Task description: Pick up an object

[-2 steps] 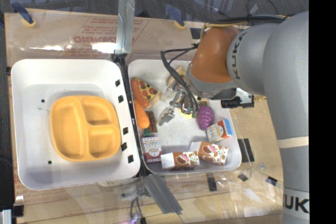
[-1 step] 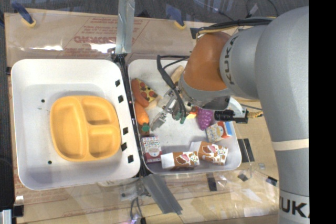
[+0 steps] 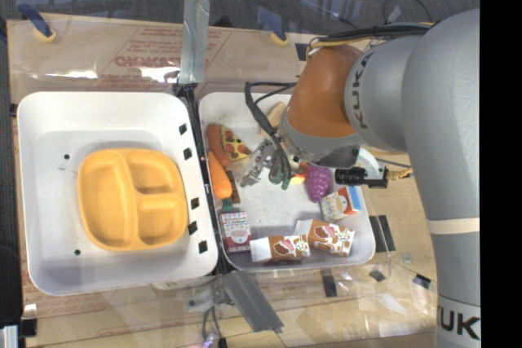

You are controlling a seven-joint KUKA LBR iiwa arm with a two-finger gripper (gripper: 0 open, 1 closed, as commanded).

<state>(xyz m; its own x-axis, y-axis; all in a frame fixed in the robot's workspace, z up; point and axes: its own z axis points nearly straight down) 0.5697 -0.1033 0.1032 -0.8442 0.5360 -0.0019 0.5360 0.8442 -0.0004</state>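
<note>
My bench [image 3: 98,45], covered in clear plastic sheeting, is carrying two white bins side by side. The right bin [image 3: 369,244] is lying directly under my gripper [image 3: 265,163]; the left bin [image 3: 49,175] is sitting well off to my gripper's far side. A grey tape strip [image 3: 194,41] is running between them.

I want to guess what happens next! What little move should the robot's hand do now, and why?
Probably go straight down a little. The hand hangs in the right bin, just beside the carrot and the pizza slice, and nothing shows between its fingers yet, so lowering onto one seems the likely next step.
</note>
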